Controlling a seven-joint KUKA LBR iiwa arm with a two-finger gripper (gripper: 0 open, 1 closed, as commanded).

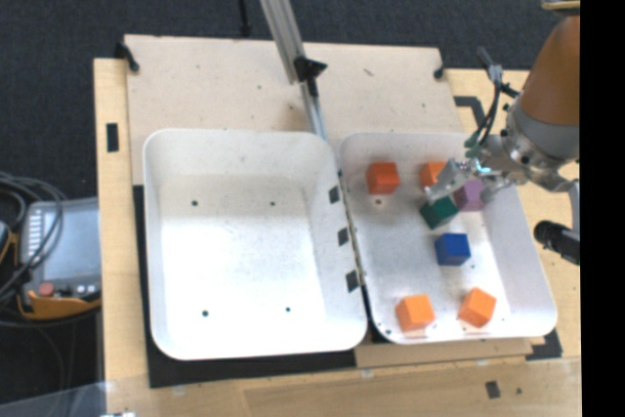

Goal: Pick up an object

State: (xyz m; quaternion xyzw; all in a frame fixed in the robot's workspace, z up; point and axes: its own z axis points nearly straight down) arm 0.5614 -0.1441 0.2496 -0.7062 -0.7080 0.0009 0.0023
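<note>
Fingers (pixel 451 193) clamped on green block (pixel 439 211), purple block (pixel 471 195) adj.

Slanted aluminium rail (pixel 276 0) above the bench board (pixel 215 83), grey control pendant (pixel 59 254) far left.

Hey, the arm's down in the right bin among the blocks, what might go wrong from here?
The gripper sits in a tight cluster: green block, purple block and a partly hidden orange block. It may nudge neighbours or catch two at once. The green block looks tilted, so it might slip.
</note>
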